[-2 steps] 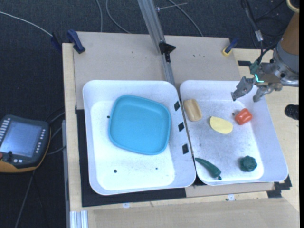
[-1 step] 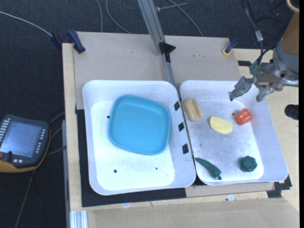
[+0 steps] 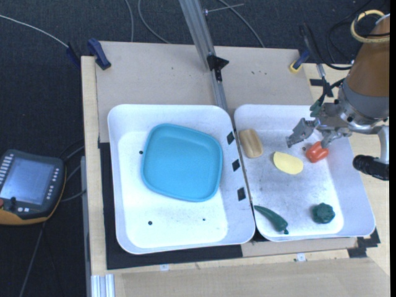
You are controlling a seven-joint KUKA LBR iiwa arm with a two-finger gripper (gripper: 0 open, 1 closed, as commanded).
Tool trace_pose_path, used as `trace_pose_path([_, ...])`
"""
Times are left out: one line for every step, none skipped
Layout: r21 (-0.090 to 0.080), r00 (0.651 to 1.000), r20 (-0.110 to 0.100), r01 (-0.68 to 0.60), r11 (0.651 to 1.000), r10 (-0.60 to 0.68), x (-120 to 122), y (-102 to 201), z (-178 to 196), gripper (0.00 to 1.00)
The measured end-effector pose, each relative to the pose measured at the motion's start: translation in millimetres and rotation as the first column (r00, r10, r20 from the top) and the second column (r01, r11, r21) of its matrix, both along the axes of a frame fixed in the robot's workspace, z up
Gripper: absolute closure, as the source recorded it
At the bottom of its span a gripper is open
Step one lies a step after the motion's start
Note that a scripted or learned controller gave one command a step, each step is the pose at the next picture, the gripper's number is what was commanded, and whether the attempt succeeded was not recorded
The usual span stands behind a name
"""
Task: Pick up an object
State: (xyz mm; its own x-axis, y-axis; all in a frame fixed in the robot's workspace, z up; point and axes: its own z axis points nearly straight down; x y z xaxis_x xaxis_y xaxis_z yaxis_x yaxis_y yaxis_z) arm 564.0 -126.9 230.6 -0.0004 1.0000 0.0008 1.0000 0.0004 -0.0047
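Nearest the camera, along the front rim of the right bin (image 3: 352, 224), lie a dark green pepper (image 3: 272, 218), pointing toward the bin's front left corner, and a dark green, lumpy piece (image 3: 322, 213) (perhaps broccoli) further right. The two are well apart.

Behind them, about mid-bin, a pale yellow rounded piece (image 3: 288, 163) rests on the scuffed floor. Just to its right and slightly farther back sits a small red-orange object (image 3: 317, 153), partly overlapped by the gripper (image 3: 312, 135). The gripper hangs right over it, its grey fingers (image 3: 299, 133) splayed apart, one out to the left and one close beside the red-orange object; nothing is clamped between them.

A tan, bread-like piece (image 3: 250, 143) lies at the bin's left wall, level with the gripper.

The left bin (image 3: 124, 166) holds a light blue square plate (image 3: 182, 161), slightly rotated, near its middle.

Farther back, the table (image 3: 154, 73) is bare wood, with blue clamps (image 3: 99, 53) at its rear corners and a metal pole (image 3: 198, 23) rising between the bins. The arm (image 3: 371, 73) enters from the right.
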Motion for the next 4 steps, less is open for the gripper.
trace_pose_path([0.0, 1.0, 0.0, 0.001, 1.0, -0.001, -1.0, -6.3, -60.6, 0.0])
trace_pose_path([0.0, 1.0, 0.0, 0.0, 1.0, 0.0, -6.9, 0.6, -119.3, 0.0])
trace_pose_path([-0.001, 1.0, 0.006, 0.0, 1.0, 0.0, -5.2, 0.2, -106.0, 1.0])
trace_pose_path([-0.002, 1.0, 0.009, 0.001, 1.0, -0.001, -3.1, -6.4, -46.4, 1.0])
